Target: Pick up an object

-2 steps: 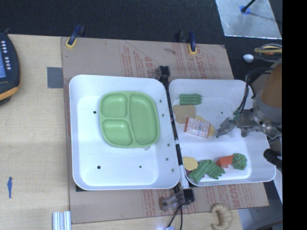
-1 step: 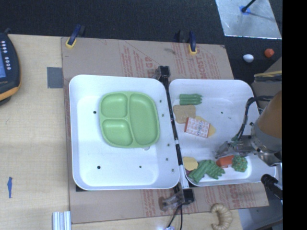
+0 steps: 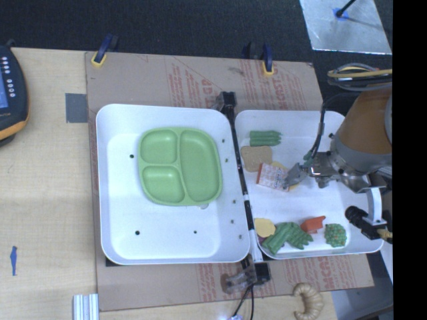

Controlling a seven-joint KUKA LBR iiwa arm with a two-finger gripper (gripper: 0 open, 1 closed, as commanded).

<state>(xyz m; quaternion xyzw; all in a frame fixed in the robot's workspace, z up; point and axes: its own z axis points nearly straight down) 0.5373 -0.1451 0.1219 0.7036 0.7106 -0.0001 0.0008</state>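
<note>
The arm (image 3: pixel 360 135) reaches in from the right over the right bin (image 3: pixel 293 120), and its pincer (image 3: pixel 292 177) hangs low at about the bin's middle, tips pointing left. Whether it is wide or narrow I cannot tell from here; the tips blur into what lies under them. Right at those tips, on their left, lies a small red-and-white packet (image 3: pixel 270 175), close enough that it seems to touch them, though I cannot see it sitting between them. Just beyond the packet, up and to the left of the pincer, is a tan slice (image 3: pixel 256 157), and farther up a green bean pod (image 3: pixel 265 138) near the bin's far wall. Below the pincer, along the near wall, sit a yellow piece (image 3: pixel 264 227), a bunch of green pods (image 3: pixel 287 236), a red-orange piece (image 3: pixel 312 224) and a broccoli floret (image 3: pixel 335 235), all well apart from the tips. Far to the pincer's left, the left bin (image 3: pixel 120 212) holds a green divided plate (image 3: pixel 180 166).
</note>
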